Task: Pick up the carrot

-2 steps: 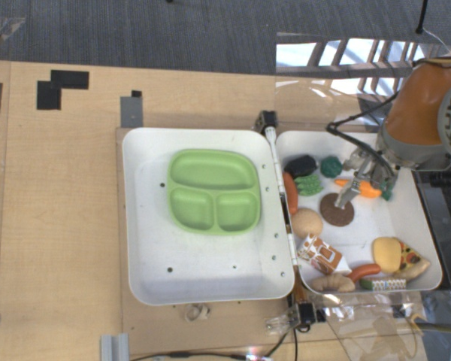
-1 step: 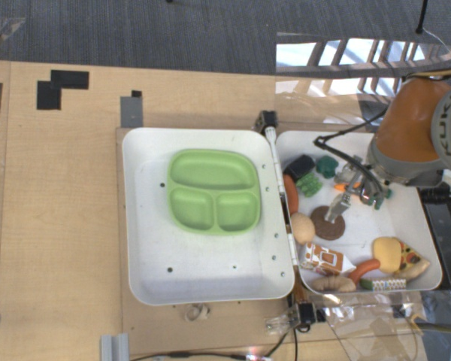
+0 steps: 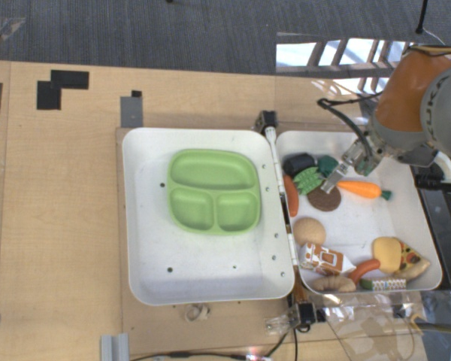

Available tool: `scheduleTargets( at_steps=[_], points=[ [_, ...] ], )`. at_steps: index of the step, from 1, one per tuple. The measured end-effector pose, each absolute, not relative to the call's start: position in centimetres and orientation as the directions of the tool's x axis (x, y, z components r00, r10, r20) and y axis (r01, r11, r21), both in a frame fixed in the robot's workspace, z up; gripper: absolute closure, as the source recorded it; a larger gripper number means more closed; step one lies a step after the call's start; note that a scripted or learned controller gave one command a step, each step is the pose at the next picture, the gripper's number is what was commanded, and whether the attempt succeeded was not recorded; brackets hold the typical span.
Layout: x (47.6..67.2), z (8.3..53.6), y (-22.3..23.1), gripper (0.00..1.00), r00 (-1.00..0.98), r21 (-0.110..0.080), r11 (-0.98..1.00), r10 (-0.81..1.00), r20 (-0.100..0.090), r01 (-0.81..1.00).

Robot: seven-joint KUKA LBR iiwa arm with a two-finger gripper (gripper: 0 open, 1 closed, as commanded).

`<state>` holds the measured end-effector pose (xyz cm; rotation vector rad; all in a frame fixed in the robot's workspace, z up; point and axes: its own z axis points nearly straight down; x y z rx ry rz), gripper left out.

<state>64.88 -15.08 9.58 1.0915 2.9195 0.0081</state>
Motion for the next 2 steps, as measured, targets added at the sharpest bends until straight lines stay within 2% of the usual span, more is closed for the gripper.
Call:
scheduleTargets(
  at_steps=[1, 2],
  points=[
    [57.2, 9.7, -13.4, 0.0, -0.753, 0.016, 0.753, 0.658, -0.025, 0.657],
    [59.9, 9.6, -16.4, 0.0, -0.564, 0.021, 0.564, 0.826, -0.019, 0.825]
  ],
)
